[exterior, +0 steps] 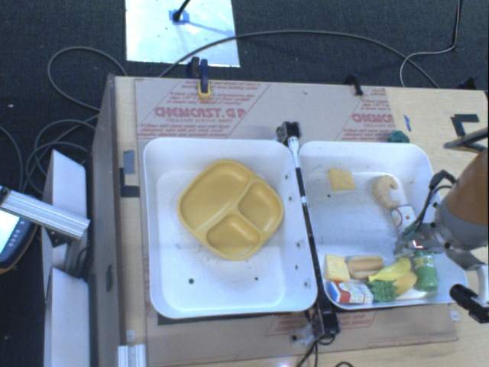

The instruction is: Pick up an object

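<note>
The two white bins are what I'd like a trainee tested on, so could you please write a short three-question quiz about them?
1. True or false: the yellow plate lies in the left bin.
2. Which bin does the arm reach into? A) left B) right C) neither
3. Fill in: the hot dog lies between the cheese wedge and the ______.

Key
1. True. It is a plate with sections, near the bin's middle.
2. B. The pincer is low over the right bin, by the toy food at its near edge.
3. Banana.
</note>
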